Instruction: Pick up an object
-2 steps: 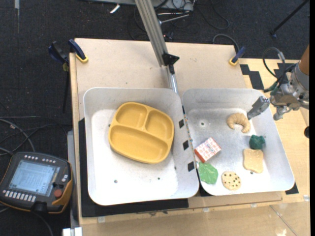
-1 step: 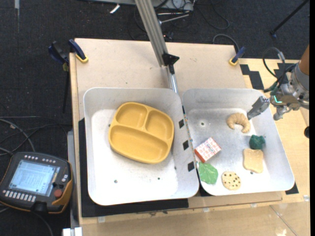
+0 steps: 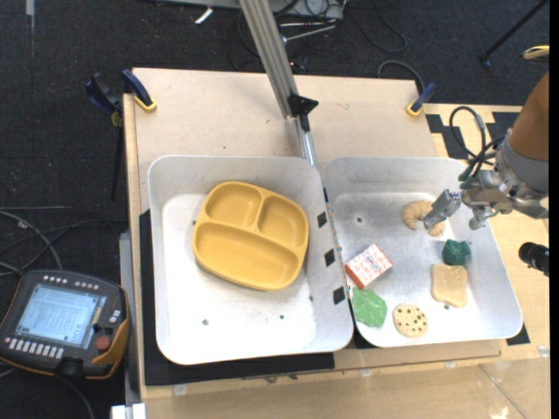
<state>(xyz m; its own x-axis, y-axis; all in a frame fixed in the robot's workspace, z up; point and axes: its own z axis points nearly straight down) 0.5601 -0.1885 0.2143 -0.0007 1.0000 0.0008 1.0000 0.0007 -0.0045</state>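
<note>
Objects lie in the right bin (image 3: 489,326): a tan lump (image 3: 415,213) just left of the claw (image 3: 458,211), partly hidden by 1 finger, a dark green piece (image 3: 456,252) just below it, and toast (image 3: 449,285), a cookie (image 3: 409,320), a small box (image 3: 368,265) and a green leaf (image 3: 369,307) farther below-left. Entering from the right, cut off above the wrist, the claw stands apart, gripping nothing.

A yellow plate (image 3: 251,235) sits in a white bin (image 3: 175,321). Right of the plate: green blob (image 3: 369,307), spotted tan cookie (image 3: 409,320).
</note>
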